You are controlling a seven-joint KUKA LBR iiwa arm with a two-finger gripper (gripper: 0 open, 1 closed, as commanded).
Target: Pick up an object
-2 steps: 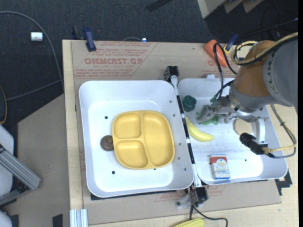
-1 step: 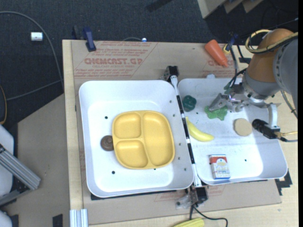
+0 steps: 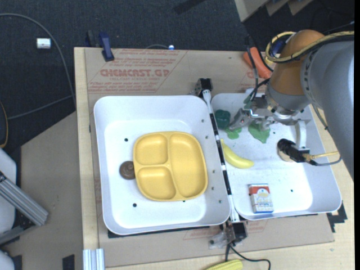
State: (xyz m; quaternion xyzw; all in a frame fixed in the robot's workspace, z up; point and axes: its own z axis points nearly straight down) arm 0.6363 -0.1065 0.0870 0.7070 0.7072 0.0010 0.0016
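Floor: dark carpet around the counter, with a grey cable looping at far left.
Counter (image 3: 146,72): pale wood board printed with red lettering along its far part; a blue clip sits on its far left edge.
Left bin (image 3: 107,151): shallow, white; holds a yellow three-compartment tray (image 3: 170,166) with a small brown round object (image 3: 127,170) touching the tray's left rim.
Right bin (image 3: 320,184): shallow, white, touching the left bin along a black clamped seam.
Arm (image 3: 315,55): grey with orange band, entering from the right over the right bin's far part.
Hand (image 3: 251,116): low over the far left corner of the right bin; finger state cannot be told from this view.
Green objects (image 3: 223,118): small dark green pieces, one just left of the hand, another lighter piece just right of it; contact unclear.
Banana (image 3: 236,158): yellow, curved, lying by the right bin's left wall, nearer than the hand, apart from it.
Small box (image 3: 261,198): red, white and blue carton, flat near the right bin's front edge.
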